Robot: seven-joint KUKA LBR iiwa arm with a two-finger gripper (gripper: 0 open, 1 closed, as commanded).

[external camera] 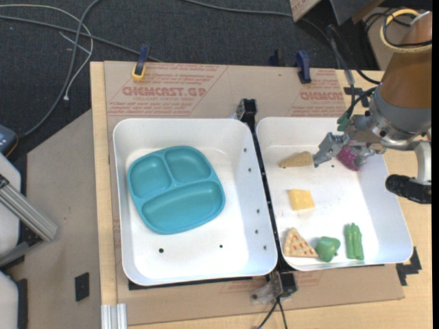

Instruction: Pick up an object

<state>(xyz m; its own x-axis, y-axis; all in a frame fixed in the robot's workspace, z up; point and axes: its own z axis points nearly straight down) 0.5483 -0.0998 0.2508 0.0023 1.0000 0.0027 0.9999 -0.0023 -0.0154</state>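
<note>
Over the right-hand shallow white bin (384,204) the grey arm with the orange band (406,67) reaches in from the desk's right edge, and its tool (336,146) hangs low near that bin's far edge. I cannot tell whether the tool is open or closed; the metal parts blur together here. Just beside it, toward the right, sits a small magenta rounded object (348,157), partly hidden by the wrist hardware, and whether the tool touches it is unclear. Just to the tool's left lies a tan wedge-shaped piece (296,160), close to the divider between the 2 bins. Nearer the middle of this bin rests a yellow square block like a cheese cube (301,200). Along the near edge, 3 items line up: a triangular pizza-slice toy (298,244), a green pepper-shaped toy (328,248) touching it or just beside it, and a green bundle of bean-like sticks (354,241) further toward the right corner. In the left-hand shallow white bin (137,252) a teal plastic tray with 3 compartments (177,188) lies flat. The brown cardboard-covered desk (185,88) carries both bins.
</note>
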